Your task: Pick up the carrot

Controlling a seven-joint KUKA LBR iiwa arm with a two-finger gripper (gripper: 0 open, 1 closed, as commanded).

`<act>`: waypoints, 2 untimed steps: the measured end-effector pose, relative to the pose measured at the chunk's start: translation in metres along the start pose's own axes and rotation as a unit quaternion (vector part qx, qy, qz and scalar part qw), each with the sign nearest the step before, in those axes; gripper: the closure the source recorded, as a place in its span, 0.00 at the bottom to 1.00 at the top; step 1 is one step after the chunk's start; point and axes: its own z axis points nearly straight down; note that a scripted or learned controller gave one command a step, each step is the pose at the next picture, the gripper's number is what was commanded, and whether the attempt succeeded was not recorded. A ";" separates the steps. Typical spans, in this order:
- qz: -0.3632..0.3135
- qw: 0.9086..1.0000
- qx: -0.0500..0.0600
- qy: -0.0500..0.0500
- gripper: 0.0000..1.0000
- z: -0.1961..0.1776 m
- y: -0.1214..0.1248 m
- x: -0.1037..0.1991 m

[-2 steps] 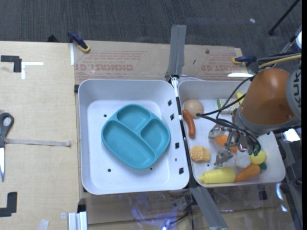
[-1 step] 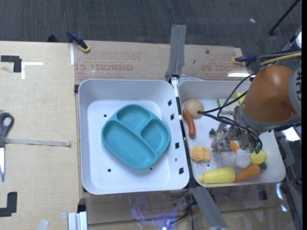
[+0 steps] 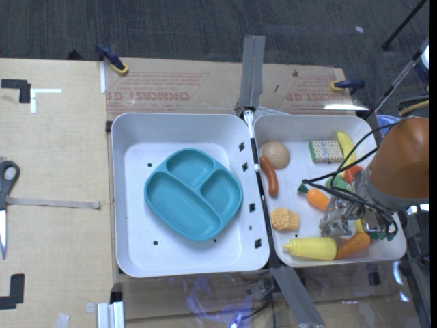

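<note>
Orange carrot point(image 3: 317, 198) is crowded by the gripper point(image 3: 339, 219) — finger state cannot be told. The neighbouring yellow bottle point(image 3: 311, 249) could be grabbed instead — everything is packed tight.

A blue divided plate point(image 3: 194, 193) is seen tilted in the left bin point(image 3: 123, 251). In the right bin point(image 3: 300, 130), a beige egg-like ball point(image 3: 276, 154) is set just above a sausage point(image 3: 270, 176); a corn piece point(image 3: 285, 219), a yellow squeeze bottle point(image 3: 311, 249), a banana point(image 3: 345, 145) and a sponge point(image 3: 325, 150) are also seen. Scissors point(image 3: 7, 183) are laid on the bench at left.
</note>
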 end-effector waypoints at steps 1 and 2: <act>-0.001 1.000 0.003 -0.016 0.00 -0.007 0.000 -0.009; 0.203 0.979 0.000 0.006 0.00 0.004 0.003 -0.070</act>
